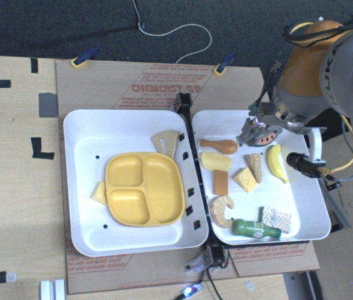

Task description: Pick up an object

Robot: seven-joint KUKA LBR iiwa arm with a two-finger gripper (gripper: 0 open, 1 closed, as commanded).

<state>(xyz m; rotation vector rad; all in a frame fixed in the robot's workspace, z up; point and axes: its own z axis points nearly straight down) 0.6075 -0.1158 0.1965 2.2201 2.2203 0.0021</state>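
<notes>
Nothing had been lifted yet — the gripper [255,132] hung over the right bin's [310,195] far edge, near a sausage [220,145] and banana [277,162] lying there; its grip I cannot tell. Grasp and lift remained.

Small round reddish-orange object [264,137], partly hidden, far part of right bin [317,195], just left of banana [277,162]

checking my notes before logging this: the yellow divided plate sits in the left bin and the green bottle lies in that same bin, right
Not quite. The yellow divided plastic plate does sit in the left white bin, but the green bottle lies in the right white bin, near its front edge, as the camera view shows.
</notes>
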